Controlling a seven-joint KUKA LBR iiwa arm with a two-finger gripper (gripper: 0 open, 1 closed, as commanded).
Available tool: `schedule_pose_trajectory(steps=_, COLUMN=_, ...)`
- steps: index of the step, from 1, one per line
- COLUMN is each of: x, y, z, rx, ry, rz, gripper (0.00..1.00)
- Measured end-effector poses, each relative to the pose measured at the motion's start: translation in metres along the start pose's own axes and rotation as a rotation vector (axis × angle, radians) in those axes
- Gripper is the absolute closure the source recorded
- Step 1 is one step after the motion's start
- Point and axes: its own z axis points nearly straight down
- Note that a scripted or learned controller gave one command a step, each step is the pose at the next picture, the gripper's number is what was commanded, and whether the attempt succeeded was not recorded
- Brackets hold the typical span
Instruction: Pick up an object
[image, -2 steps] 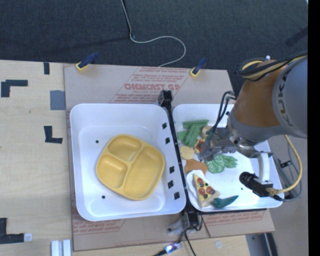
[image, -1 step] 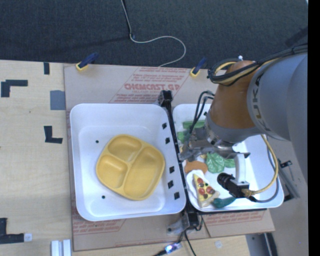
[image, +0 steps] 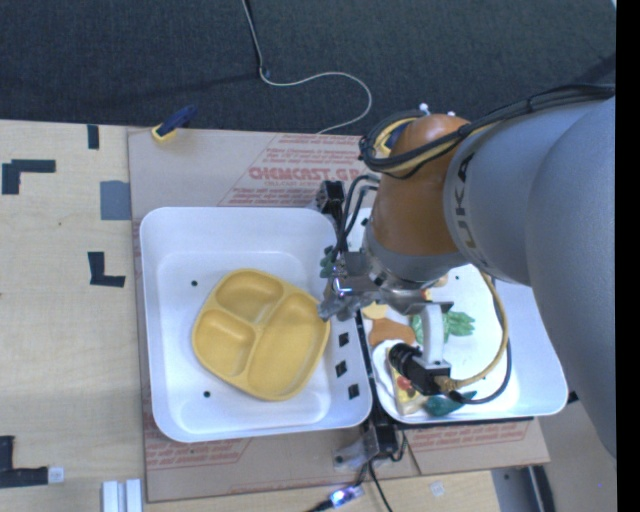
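The arm (image: 520, 190) is low over the right bin (image: 540, 392), by an orange toy (image: 392, 330) and a green toy (image: 460, 322). I cannot tell if the hand (image: 400, 302) is spread or pressed together. Next, I think, it must pinch one toy and lift.

A single camera sits above the surface (image: 60, 300) and looks down on it at a slant, so the far edge and a strip of dark floor (image: 120, 50) fill the top of the view. It is near enough that the two white bins take up most of the middle, the left bin (image: 150, 300) whole and the right bin (image: 545, 385) partly covered. The arm (image: 540, 190) enters from the right, close to the lens and large. The surface's near edge runs out at the bottom.
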Motion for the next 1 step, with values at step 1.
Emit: schedule_pose_trajectory(steps=1, x=0.0137, y=-0.0205, z=-0.0057, rx=0.002, ry=-0.001, rz=0.005, gripper=1.00)
